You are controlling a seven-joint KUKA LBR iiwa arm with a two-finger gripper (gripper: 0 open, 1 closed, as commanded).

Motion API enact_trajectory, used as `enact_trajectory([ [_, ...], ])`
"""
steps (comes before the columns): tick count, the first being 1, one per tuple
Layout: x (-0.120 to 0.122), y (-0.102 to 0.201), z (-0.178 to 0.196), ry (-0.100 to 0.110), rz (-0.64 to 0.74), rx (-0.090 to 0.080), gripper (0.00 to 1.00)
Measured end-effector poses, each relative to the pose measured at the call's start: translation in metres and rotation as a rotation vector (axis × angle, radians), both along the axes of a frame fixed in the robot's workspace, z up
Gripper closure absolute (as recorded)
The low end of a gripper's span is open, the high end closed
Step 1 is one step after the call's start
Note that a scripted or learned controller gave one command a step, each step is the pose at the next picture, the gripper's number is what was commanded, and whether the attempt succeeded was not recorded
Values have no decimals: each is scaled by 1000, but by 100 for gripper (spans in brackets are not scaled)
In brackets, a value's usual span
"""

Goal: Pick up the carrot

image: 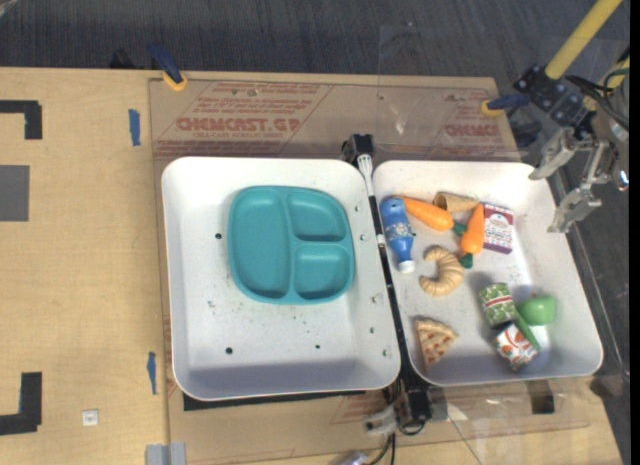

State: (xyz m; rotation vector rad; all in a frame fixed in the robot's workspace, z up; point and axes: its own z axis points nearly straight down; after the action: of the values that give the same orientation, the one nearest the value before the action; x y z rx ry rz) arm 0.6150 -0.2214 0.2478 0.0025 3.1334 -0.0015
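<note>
— so where is the carrot (429, 214)?
— it lies in the right bin (585, 298), near the far left corner, its tip pointing toward the blue bottle (397, 232). a second carrot (472, 232) stands just beside it, nearly upright in the view, next to a small purple carton (498, 229), with a croissant (442, 271) below.
— how should the grab go?
— i judge it best to come down over the middle of the slanted one, jaws across its width, clear of the bottle and the tan piece behind it.
— and the pincer (572, 185)?
— it hangs over the bin's far right rim, well apart from both carrots, touching nothing. it looks released, with nothing between its fingers.
</note>
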Motion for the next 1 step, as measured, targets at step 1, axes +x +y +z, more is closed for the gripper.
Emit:
enact_trajectory([
  [1,-43,73,-107,9,9,6,0],
])
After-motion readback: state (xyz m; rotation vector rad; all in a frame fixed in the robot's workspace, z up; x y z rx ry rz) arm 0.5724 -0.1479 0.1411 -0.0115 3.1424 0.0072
